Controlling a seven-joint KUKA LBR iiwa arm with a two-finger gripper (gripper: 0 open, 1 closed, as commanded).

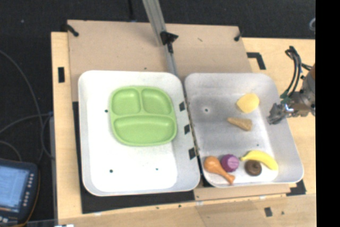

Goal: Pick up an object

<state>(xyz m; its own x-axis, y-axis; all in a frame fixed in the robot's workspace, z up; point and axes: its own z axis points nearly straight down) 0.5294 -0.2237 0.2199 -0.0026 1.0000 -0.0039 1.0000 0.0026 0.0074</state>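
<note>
Two white bins on desk [61, 114]; right bin [212, 93] holds lemon [248, 102], bread piece [240, 124], banana [261, 159], plum [230, 162]. Claw [277, 113] at the bin's right rim, grip state unreadable, nothing visibly held. Lemon lies just left of claw, nearest.

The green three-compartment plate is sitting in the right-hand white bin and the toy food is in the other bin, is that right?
Not quite: the camera view shows the green three-compartment plate sitting in the left-hand white bin. The toy food, such as the yellow banana, is indeed in the other bin.
</note>
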